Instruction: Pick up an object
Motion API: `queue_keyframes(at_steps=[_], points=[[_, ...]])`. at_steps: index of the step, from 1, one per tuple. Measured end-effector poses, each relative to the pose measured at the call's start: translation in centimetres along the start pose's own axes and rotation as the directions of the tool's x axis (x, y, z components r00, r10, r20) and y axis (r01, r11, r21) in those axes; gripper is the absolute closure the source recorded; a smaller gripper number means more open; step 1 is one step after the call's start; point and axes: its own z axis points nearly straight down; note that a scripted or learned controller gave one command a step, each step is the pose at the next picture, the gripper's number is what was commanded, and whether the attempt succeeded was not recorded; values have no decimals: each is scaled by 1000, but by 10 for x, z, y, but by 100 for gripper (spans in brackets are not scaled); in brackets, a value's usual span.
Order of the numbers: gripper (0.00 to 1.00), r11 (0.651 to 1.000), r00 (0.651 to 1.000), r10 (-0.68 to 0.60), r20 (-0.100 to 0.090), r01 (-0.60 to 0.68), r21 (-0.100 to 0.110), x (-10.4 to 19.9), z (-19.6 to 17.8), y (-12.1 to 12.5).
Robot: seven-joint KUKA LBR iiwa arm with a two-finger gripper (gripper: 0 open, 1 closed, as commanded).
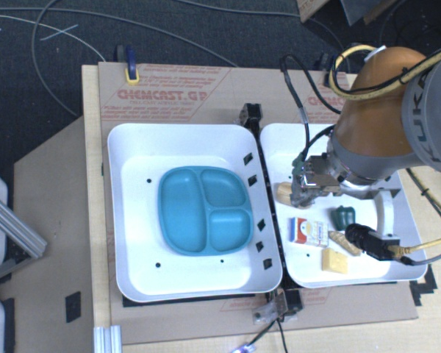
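The arm reaches in from three o'clock and hangs over the right bin (404, 271). Its gripper (306, 184) sits low near that bin's nine o'clock wall, and whether it is spread or pressed together cannot be told from this slant, since the wrist hides much of it.

Just at the gripper's nine o'clock lies a small tan object (284, 193), pale and rounded, the likeliest thing for this pick. It looks light and perhaps soft, like a toy bread piece, so a gentle squeeze across its narrow middle should do. It lies close to the bin wall, which leaves little room for a finger on that side.

Toward six o'clock of the gripper lies a red and white carton (301, 231), flat on the bin floor. It seems light and stiff, with smooth printed faces that may slip, so it is best taken across its short edges. At its four o'clock rests a yellow wedge (336, 261), probably toy cheese, light and firm. A dark green object (344, 215) sits near the middle of the bin.

The left bin (125, 197) holds a blue divided plate (204, 209), broad and shallow, hard to pinch except at its rim.
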Motion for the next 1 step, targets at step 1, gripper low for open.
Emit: queue_keyframes(at_steps=[1], points=[[100,1000,1000,0,0,0,1,53,13,-5]])
